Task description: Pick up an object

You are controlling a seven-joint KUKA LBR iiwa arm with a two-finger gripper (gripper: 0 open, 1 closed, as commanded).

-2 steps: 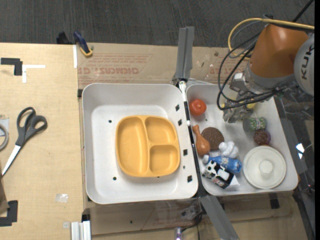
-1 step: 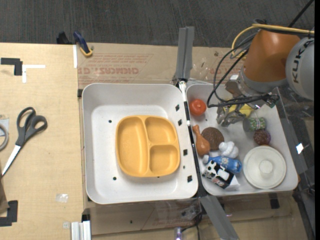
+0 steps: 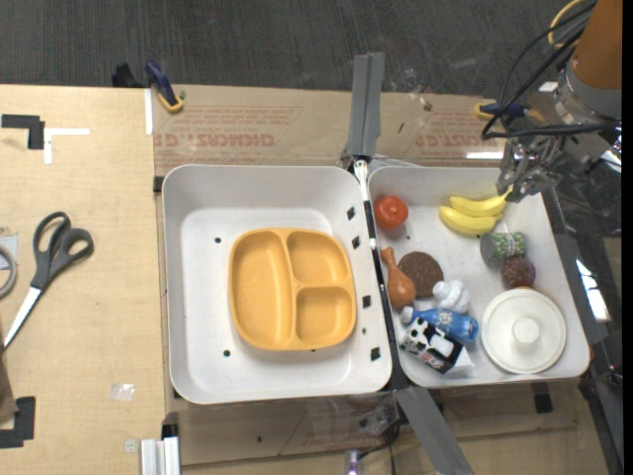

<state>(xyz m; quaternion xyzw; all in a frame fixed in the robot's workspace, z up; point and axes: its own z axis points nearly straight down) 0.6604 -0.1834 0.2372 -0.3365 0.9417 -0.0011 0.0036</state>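
Note:
The right bin (image 3: 568, 265) holds several small objects. A yellow banana (image 3: 473, 213) lies near its far edge, with a red tomato (image 3: 392, 211) to the left. Below them are a brown round cookie (image 3: 421, 268), an orange-brown drumstick (image 3: 399, 283), a greenish ball (image 3: 504, 245) and a dark purple lump (image 3: 517, 271). A white round dish (image 3: 523, 331) and a blue-and-white toy (image 3: 440, 332) sit at the near side. My gripper (image 3: 522, 178) hangs open over the bin's far right corner, just right of and above the banana's tip, with nothing between its fingers.
The left bin (image 3: 188, 265) holds a yellow divided plate (image 3: 294, 288). Scissors (image 3: 49, 255) lie on the wooden bench at far left. A blue clip (image 3: 163, 85) sits at the cardboard's far left corner. Cables (image 3: 534, 67) trail above the gripper.

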